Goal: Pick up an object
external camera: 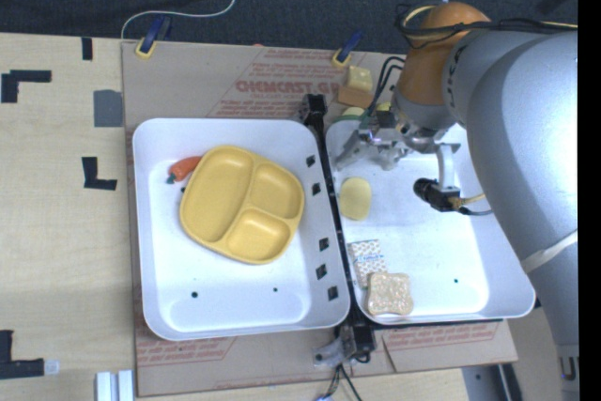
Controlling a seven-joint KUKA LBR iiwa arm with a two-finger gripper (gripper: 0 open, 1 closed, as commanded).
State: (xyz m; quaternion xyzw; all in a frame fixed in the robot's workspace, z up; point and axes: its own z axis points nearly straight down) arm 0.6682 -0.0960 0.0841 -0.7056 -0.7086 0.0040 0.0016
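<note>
Camera view: toast slice [390, 294] flat, long axis roughly toward bin's [470, 282] near edge.

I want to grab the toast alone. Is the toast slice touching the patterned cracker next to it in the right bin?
Touching. The camera view shows the toast slice with its upper left corner meeting the lower edge of the patterned cracker, with no white bin floor between them.
</note>
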